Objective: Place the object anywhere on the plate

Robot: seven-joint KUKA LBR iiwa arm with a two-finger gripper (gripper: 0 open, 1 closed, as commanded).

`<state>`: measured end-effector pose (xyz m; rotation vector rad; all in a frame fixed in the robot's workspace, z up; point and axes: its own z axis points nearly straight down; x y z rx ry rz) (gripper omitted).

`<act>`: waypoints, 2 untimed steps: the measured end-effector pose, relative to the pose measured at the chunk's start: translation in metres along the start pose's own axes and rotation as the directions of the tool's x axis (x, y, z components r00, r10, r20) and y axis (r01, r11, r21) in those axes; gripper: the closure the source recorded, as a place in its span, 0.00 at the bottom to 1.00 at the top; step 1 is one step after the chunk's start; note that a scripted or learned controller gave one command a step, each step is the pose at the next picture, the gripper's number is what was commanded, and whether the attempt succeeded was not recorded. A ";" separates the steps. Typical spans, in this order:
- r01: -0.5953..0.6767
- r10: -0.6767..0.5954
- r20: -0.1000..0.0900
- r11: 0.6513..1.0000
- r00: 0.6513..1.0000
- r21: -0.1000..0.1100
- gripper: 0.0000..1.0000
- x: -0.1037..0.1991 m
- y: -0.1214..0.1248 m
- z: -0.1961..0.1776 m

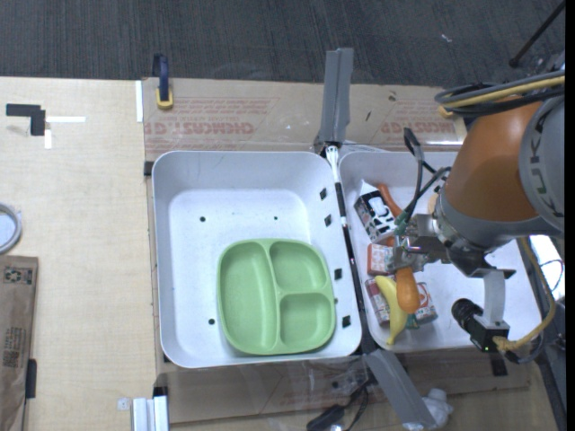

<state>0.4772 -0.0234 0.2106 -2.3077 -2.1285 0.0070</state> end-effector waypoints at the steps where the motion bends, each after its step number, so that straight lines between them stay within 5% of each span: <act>1: 0.442 -0.442 0.001 0.897 0.897 -0.002 1.00 0.102 0.028 -0.007; 2: 0.441 -0.441 0.001 0.897 0.897 -0.002 0.00 0.101 0.028 -0.007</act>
